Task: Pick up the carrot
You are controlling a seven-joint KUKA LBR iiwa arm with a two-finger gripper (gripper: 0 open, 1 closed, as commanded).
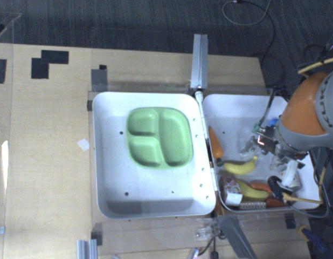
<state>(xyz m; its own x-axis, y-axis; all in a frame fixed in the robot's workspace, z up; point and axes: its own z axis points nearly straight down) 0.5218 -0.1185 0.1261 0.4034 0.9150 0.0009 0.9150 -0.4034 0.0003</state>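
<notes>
The carrot (214,142) is orange and slim, and lies along the left wall of the right bin (231,109), its dark end pointing toward the front. My gripper (250,148) hangs over the middle of the right bin, to the right of the carrot and apart from it, just above a yellow banana (240,168). I see nothing held by it. The grey arm with its orange band (304,111) reaches in from the right.
A second banana (253,192), a red item (260,186), a brownish item (229,184) and a small white piece (234,198) crowd the right bin's front. The left bin (110,144) holds a green divided plate (159,136).
</notes>
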